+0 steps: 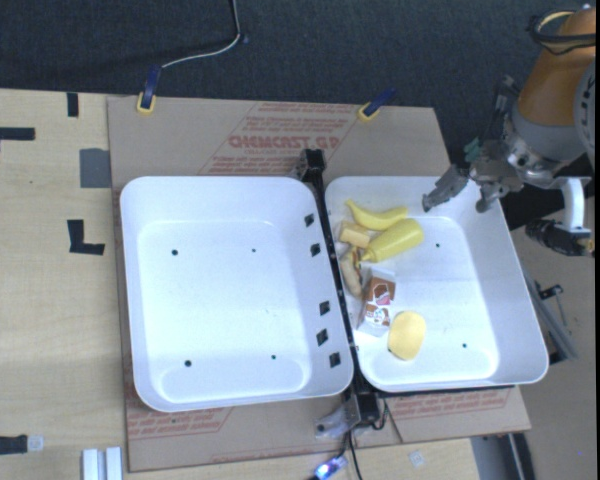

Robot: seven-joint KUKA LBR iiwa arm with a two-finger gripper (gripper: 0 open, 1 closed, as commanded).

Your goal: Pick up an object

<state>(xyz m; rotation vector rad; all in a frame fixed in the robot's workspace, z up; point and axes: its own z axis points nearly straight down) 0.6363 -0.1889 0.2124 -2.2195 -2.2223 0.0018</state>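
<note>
The right bin (500, 268) holds several objects against its left wall. A yellow banana (372, 215) lies at the top, with a yellow bottle-like piece (394, 239) just below it. A small tan piece (351, 236) sits beside them. Lower down lies a brown and white packet (379, 301), and a yellow lemon (407, 335) rests below it. My gripper (463, 194) hovers over the bin's upper right corner, apart from all the objects. Its two dark fingers are spread, with nothing between them.
The left bin (220, 288) stands beside the right one, a black clip strip (325, 268) joining them. Both rest on a cardboard sheet (280, 138) on the wooden bench. The arm's orange band (565, 63) shows at the upper right.
</note>
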